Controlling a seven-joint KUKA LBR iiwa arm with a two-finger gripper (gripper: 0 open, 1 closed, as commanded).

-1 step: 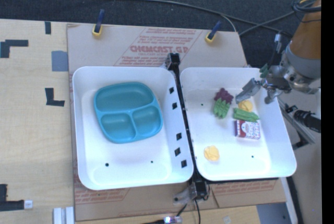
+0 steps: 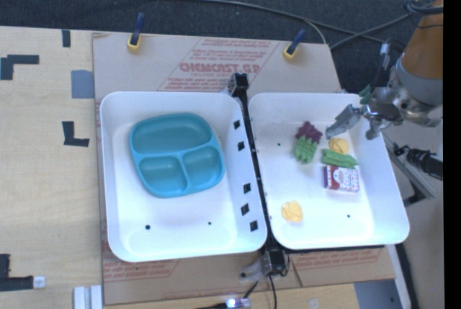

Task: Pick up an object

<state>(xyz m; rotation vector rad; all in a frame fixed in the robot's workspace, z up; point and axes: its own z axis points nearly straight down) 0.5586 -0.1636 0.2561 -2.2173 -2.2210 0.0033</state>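
- The end effector (image 2: 354,122) hangs over the upper right part of the right bin (image 2: 382,228), the arm reaching in from the right; one grey finger slants down-left toward the toys. I cannot tell whether it is released or clenched — nothing is seen between its parts, so I judge it holds nothing.
- Just below it lie a small yellow piece (image 2: 339,145) and a green strip (image 2: 338,158), touching or nearly so; under them sits a red-and-white packet (image 2: 341,178).
- To the left are a purple toy (image 2: 309,131) and a green toy (image 2: 305,150), close together; a yellow lump (image 2: 292,211) lies apart, lower in the bin.
- The left bin (image 2: 115,228) holds a teal divided plate (image 2: 176,154).
- Step in hand, by my reading: approach before a grasp — no object lifted yet.
- The next move calls for settling on one toy and descending squarely over it; the cluster is crowded, so the lone yellow lump looks the easier pick.
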